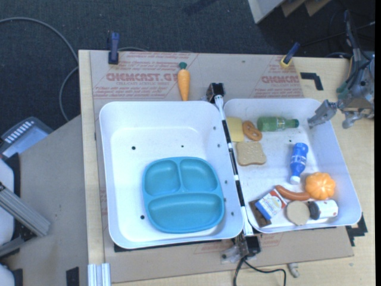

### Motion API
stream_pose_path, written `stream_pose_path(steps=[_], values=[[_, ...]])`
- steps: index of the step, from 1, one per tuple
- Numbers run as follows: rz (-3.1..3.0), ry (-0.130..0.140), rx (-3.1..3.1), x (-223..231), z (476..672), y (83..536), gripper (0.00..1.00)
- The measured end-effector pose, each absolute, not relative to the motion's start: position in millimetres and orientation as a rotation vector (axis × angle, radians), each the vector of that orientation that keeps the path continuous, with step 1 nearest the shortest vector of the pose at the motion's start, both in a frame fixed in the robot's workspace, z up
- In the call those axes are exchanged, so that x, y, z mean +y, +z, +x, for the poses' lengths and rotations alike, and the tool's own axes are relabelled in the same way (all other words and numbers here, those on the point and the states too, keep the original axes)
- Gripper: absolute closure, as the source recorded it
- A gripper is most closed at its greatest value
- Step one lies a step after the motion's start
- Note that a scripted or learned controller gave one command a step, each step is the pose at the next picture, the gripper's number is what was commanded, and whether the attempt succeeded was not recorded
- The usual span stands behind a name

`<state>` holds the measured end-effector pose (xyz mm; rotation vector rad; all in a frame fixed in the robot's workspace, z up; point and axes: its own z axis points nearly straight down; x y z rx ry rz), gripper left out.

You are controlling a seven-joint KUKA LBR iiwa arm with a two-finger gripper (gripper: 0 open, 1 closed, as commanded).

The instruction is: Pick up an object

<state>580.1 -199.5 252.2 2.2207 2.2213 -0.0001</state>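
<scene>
Your end effector (324,113) hangs at three o'clock over the right bin's (348,177) far rim; I can't tell how far open it is, and nothing's in it. The green bottle (276,124) lies nearest, at its nine o'clock. Risk: dropping here, it clips the rim.

Blue divided plate (181,194) in white bin (119,130); beside it: green bottle (276,124), blue bottle (298,161), orange pumpkin (320,186).
</scene>
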Motion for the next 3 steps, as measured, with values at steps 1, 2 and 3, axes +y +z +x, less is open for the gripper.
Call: stream_pose_path(steps=[1,2,3], values=[[2.223,-0.002,2.224,-177.0,586.3,89.0,0.0],[2.222,-0.001,2.221,-119.3,566.9,84.6,0.0],[2.221,0.001,2.22,-119.1,567.2,94.4,1.0]])
